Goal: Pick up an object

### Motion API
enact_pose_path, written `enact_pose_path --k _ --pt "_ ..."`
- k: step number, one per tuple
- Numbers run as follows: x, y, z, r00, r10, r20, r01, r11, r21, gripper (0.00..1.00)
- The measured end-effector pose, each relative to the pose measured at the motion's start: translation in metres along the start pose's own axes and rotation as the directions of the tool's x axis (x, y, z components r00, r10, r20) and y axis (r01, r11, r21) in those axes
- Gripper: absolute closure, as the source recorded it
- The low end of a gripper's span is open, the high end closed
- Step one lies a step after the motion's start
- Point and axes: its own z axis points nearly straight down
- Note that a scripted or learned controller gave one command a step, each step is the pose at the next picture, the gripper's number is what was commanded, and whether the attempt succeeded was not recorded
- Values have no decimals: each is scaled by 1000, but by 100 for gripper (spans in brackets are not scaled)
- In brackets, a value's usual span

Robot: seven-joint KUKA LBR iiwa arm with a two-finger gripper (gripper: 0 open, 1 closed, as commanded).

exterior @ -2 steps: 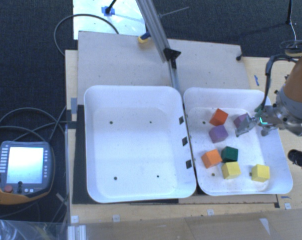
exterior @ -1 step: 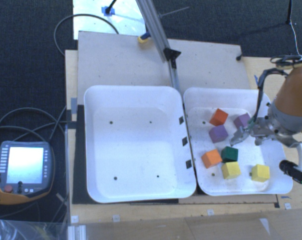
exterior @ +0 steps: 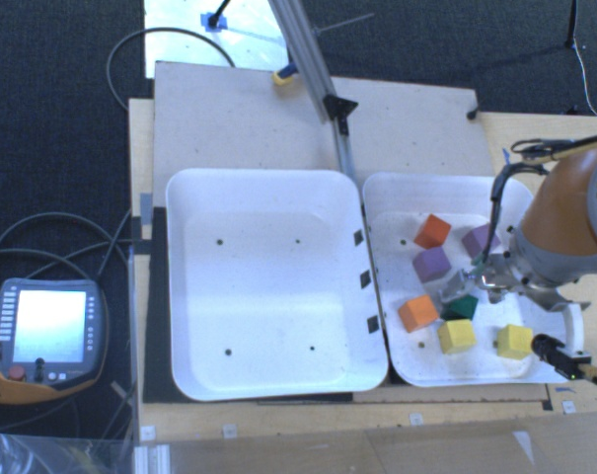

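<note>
The green block (exterior: pixel 461 307) sat in the right bin (exterior: pixel 402 197), toward its lower middle, and the gripper (exterior: pixel 468 284) was right down on top of it, its metal tip meeting the block's upper edge. Whether the jaws were spread or closed could not be told from this slant, and nothing showed the block caught between them. Around it, packed close: an orange block (exterior: pixel 417 313) just to the left, a yellow block (exterior: pixel 456 336) just below, touching or nearly so. A purple block (exterior: pixel 431 264) lay up and left, a second orange block (exterior: pixel 433 231) above that, and another purple block (exterior: pixel 479 239) was partly hidden behind the arm (exterior: pixel 569 215). A second yellow block (exterior: pixel 514 341) sat off to the right, near the bin's lower rim. The left bin (exterior: pixel 268 191) lay alongside, and well off to the left a control pendant (exterior: pixel 43 339) rested on the floor.
</note>
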Motion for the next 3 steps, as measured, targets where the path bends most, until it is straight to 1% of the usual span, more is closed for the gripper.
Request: enact_pose_path --k 1,2,3 --pt "0 2 15 1000 0 0 0 1000 -7 0" --pt "0 2 5 1000 -3 1 3 1000 -7 100" --pt "-9 -2 -49 1000 0 3 0 1000 -9 100"
